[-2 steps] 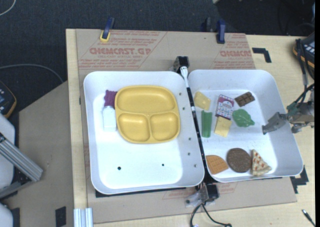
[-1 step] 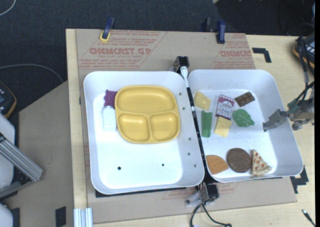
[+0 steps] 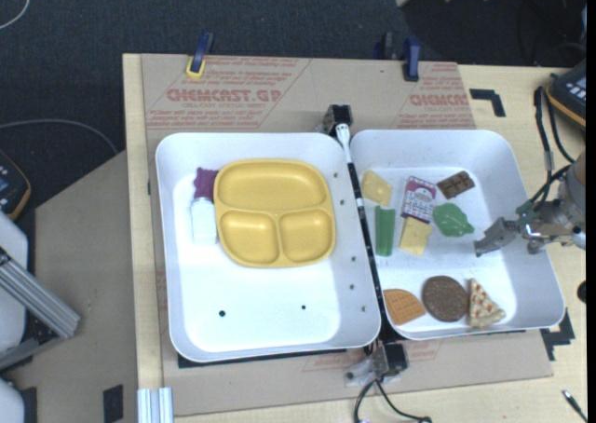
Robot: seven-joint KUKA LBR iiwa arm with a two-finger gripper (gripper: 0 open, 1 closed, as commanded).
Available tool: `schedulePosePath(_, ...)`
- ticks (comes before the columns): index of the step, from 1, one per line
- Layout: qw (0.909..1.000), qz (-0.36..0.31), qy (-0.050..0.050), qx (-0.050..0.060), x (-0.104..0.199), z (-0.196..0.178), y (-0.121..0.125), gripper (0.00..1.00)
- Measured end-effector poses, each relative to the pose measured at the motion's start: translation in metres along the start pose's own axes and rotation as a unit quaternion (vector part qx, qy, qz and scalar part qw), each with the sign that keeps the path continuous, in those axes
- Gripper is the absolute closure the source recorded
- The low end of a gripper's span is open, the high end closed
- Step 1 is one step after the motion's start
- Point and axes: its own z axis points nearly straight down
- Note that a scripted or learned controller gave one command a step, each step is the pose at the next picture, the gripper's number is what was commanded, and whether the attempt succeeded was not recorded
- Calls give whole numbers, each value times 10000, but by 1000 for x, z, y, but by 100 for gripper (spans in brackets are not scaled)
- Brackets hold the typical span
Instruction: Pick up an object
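Note:
The right bin (image 3: pixel 521 165) holds toy food. There is a pale yellow wedge (image 3: pixel 377 188), a green stick (image 3: pixel 384 230), a maroon packet (image 3: pixel 419 199), a brown chocolate piece (image 3: pixel 455 184), a green leafy piece (image 3: pixel 452 221) and a yellow block (image 3: pixel 414 238). Near the front lie an orange cracker (image 3: pixel 403 307), a round brown cookie (image 3: pixel 445 298) and a pizza slice (image 3: pixel 484 305). My gripper (image 3: pixel 503 235) hangs over the bin's right side, just right of the leafy piece and above the pizza slice. I see nothing held in it.
The left bin (image 3: pixel 261 319) carries a yellow divided plate (image 3: pixel 275 211), with a purple item (image 3: pixel 205 182) and a white bottle (image 3: pixel 202 221) at its left. Clamps and cables sit along the cardboard-covered bench edges.

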Motion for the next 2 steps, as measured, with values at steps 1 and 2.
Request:
schedulePosePath(1, 10000, 1, 1, -1, 3, 43, 0, 0)
schedulePosePath(2, 10000, 4, 1, 1, 4, 97, -1, 0)
